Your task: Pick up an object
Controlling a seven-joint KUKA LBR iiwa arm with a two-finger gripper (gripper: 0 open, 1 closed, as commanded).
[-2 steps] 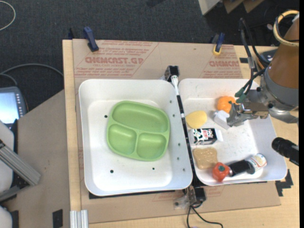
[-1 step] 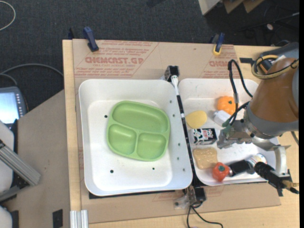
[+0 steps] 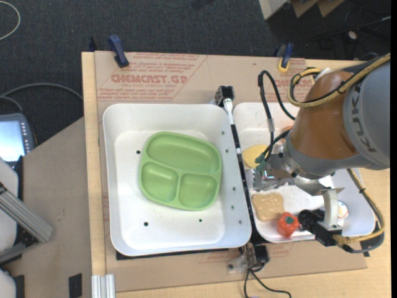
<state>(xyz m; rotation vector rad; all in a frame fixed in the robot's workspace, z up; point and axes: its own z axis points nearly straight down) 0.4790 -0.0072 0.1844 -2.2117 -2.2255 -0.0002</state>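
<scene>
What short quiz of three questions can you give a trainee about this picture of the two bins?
1. True or false: the green tray lies in the right bin.
2. Which item lies nearest the front edge of the right bin? A) tomato B) yellow item C) toast
3. How many compartments does the tray have?

Key
1. False; it lies in the left bin.
2. A.
3. Three.
</scene>
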